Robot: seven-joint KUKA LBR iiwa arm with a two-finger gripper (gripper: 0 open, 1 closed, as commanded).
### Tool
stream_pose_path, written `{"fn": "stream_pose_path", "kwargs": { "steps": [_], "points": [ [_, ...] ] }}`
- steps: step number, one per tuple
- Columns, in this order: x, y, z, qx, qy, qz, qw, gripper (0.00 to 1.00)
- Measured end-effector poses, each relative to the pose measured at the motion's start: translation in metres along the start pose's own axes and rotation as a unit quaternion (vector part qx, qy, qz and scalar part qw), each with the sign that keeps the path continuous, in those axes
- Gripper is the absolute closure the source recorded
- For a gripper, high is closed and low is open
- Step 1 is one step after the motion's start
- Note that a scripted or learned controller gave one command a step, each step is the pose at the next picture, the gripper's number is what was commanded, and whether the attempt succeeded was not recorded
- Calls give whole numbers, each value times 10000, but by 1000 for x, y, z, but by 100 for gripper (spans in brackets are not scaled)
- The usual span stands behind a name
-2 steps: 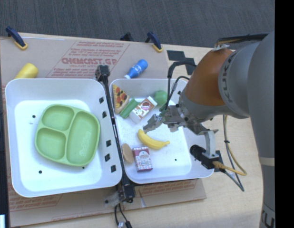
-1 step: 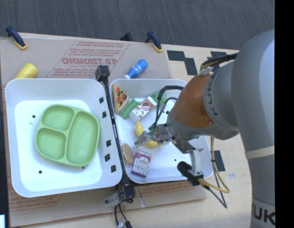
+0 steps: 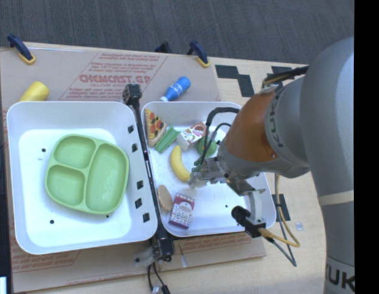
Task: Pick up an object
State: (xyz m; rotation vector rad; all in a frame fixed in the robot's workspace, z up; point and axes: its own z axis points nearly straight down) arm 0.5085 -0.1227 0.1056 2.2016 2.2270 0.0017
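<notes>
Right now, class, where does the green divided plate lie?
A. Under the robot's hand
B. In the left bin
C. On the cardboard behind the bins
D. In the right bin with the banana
B: the green divided plate rests flat on the floor of the left bin, while the banana lies in the right bin near the hand.

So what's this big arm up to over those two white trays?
The grey robot arm is reaching into the right bin, which holds small toy groceries: a banana, a pizza slice, a small red carton and a few others. Its claw sits low beside the banana, apparently going for something there, but nothing is visibly lifted. The left bin holds just a green divided plate. A blue bottle lies outside on the board.
</notes>
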Motion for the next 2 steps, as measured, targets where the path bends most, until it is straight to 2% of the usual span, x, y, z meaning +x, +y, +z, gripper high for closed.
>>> {"fn": "stream_pose_path", "kwargs": {
  "steps": [1,2],
  "points": [
    [15,-31,-83,44,36,33,10000,100],
    [-25,-32,-98,44,30,37,10000,100]
  ]
}}
